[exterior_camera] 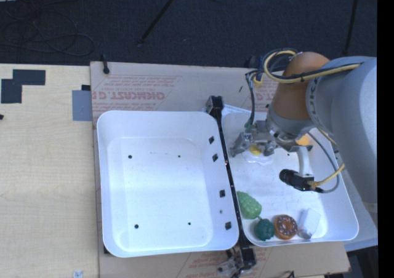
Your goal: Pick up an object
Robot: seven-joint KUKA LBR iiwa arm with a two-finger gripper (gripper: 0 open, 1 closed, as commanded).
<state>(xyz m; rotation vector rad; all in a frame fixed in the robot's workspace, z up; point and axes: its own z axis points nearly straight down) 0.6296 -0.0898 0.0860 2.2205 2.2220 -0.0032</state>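
gripper (253,145) low in right bin (345,224), near its far left part, just beside divider; cannot tell its state. small yellow thing (255,152) right at gripper, whether grasped unclear. light green object (249,204), dark green object (265,229), brown donut (285,226), white block (309,221) lie along near edge, well apart from gripper. left bin (117,126) beside.

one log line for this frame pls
task: pick up an object | gripper: low in right bin, upper left part | fingers: cannot tell | near edge: light green object, dark green object, donut
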